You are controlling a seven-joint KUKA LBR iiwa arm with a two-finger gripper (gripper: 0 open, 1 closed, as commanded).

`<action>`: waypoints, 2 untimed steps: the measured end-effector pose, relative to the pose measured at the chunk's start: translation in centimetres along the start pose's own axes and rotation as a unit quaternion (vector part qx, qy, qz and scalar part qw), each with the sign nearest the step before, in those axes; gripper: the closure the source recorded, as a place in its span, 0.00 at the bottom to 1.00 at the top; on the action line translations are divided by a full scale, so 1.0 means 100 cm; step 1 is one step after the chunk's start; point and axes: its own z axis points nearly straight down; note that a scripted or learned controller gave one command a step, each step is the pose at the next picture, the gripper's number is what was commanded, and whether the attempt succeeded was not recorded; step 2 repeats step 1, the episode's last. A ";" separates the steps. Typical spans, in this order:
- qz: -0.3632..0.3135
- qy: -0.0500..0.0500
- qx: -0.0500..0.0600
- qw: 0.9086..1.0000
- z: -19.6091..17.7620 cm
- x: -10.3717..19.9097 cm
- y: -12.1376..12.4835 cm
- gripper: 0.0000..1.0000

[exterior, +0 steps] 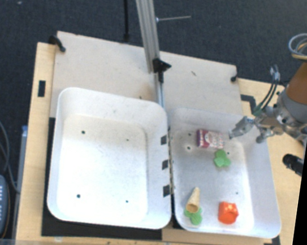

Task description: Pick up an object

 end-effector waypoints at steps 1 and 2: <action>-0.001 0.000 0.001 1.000 0.063 0.000 0.002 0.00; -0.001 0.000 0.001 1.000 0.063 0.000 0.002 0.00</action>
